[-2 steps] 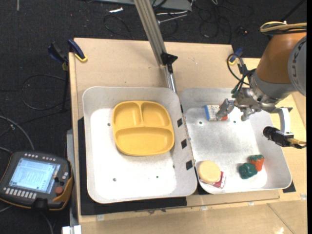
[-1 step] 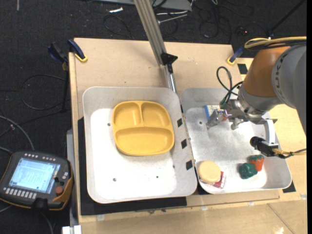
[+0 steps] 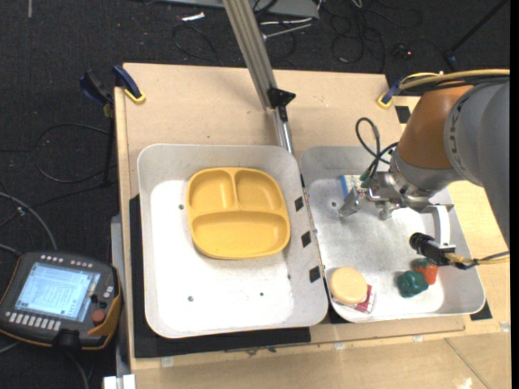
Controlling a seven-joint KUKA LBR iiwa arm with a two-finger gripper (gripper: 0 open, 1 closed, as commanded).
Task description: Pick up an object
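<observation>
My gripper point(image 3: 366, 203) hangs low over the far left part of the right bin point(image 3: 462, 298). A small blue and white object point(image 3: 346, 185) lies just beside it, toward the bin's far wall, partly hidden by the gripper. At the near edge of that bin sits a round tan object point(image 3: 349, 284) on a red and white wrapper. To its right are a green object point(image 3: 410, 283) and a small orange-red one point(image 3: 429, 272), touching each other. Nothing shows between the gripper's tips.
The left bin point(image 3: 162, 217) holds a yellow divided plate point(image 3: 238, 212). A slanted metal pole point(image 3: 253, 39) rises behind the bins. A teach pendant point(image 3: 57, 294) lies on the floor at the lower left.
</observation>
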